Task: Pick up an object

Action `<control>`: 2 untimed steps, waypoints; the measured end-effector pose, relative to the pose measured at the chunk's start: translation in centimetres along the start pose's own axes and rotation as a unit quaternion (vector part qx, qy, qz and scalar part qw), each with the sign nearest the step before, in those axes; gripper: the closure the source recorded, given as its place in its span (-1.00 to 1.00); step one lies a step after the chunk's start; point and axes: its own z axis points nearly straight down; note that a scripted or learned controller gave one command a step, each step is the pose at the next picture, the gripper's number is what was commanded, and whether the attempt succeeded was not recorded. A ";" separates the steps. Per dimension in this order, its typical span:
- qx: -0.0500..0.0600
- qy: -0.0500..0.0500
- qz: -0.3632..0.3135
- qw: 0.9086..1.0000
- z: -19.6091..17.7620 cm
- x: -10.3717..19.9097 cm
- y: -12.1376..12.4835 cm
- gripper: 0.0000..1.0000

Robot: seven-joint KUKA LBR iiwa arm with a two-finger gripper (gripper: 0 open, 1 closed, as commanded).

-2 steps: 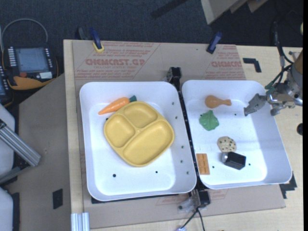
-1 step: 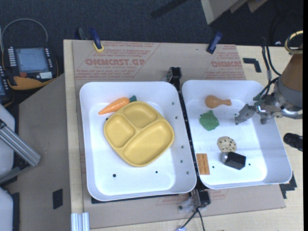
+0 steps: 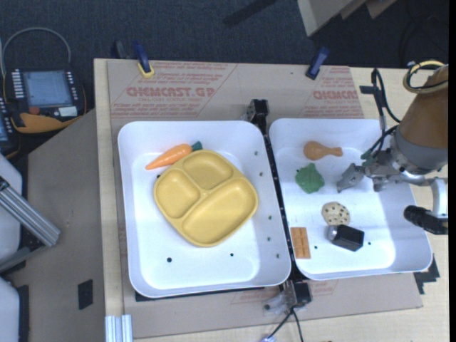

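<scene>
- The gripper (image 3: 350,180) hangs over the right bin (image 3: 406,258), upper half, just right of the green broccoli-looking piece (image 3: 310,179). Fingers look released, nothing between them.
- Same bin: a drumstick (image 3: 321,150) near the top, a cookie (image 3: 334,212) mid-bin, a black block (image 3: 348,237) touching it below, and an orange card (image 3: 300,242) at the left wall.
- Left bin (image 3: 142,262) has a yellow divided plate (image 3: 205,197) with a carrot (image 3: 168,157) at its top-left edge.

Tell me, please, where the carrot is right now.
The carrot lies in the left bin, near its far edge, just beyond the yellow divided plate.
</scene>
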 end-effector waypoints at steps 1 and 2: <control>0.000 0.000 0.000 1.000 3.4 0.1 -0.1 -1.00; -0.003 -0.001 0.000 1.000 2.1 0.0 0.1 1.00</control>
